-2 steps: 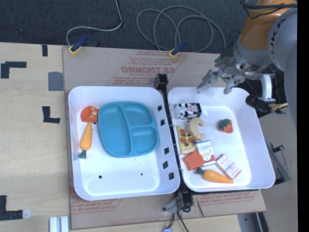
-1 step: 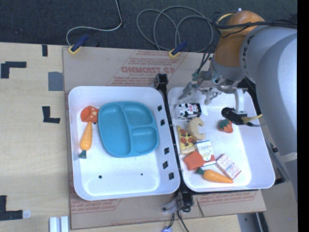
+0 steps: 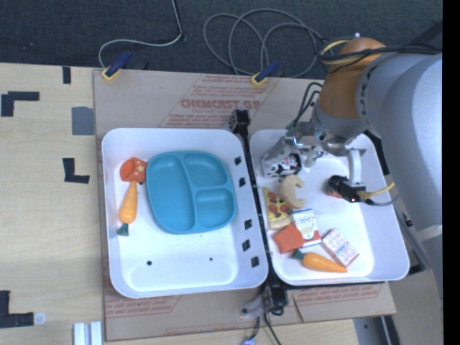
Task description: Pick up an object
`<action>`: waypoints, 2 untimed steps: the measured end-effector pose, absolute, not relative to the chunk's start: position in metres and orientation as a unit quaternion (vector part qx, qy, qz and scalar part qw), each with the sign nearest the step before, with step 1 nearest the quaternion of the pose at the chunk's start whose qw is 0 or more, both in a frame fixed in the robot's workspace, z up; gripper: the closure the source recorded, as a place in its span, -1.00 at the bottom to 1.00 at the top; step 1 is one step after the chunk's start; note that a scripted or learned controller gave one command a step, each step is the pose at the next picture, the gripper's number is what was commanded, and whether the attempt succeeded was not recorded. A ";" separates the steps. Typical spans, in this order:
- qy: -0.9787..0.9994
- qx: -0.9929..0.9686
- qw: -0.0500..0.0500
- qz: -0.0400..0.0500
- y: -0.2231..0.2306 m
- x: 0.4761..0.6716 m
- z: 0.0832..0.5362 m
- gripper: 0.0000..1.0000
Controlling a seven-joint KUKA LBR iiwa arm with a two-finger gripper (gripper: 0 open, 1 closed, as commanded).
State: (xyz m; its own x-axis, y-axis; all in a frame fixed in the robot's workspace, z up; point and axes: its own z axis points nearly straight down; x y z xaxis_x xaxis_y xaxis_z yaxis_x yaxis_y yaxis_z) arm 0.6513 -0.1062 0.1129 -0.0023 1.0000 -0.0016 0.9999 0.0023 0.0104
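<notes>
Gripper (image 3: pixel 286 158) sits at the right bin's (image 3: pixel 388 228) 11 o'clock corner, over a black-and-white toy (image 3: pixel 284 167); can't tell whether the claw is open or closed, or holding anything. Toy looks light, rigid plastic, probably slick; take it across its narrow body. Beige piece (image 3: pixel 291 189) lies just beside, at 6 o'clock.

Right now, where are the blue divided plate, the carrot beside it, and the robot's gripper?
blue divided plate (image 3: pixel 191 191): camera view, on the plate's middle, in the left bin.
carrot (image 3: pixel 129 203): camera view, on its orange body, left of the plate.
gripper (image 3: pixel 289 157): camera view, at its tip above the right bin.
</notes>
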 end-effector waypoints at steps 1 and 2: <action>0.709 0.705 0.002 0.002 -0.114 0.673 0.097 -1.00; 0.710 0.705 0.001 0.004 -0.116 0.674 0.097 -1.00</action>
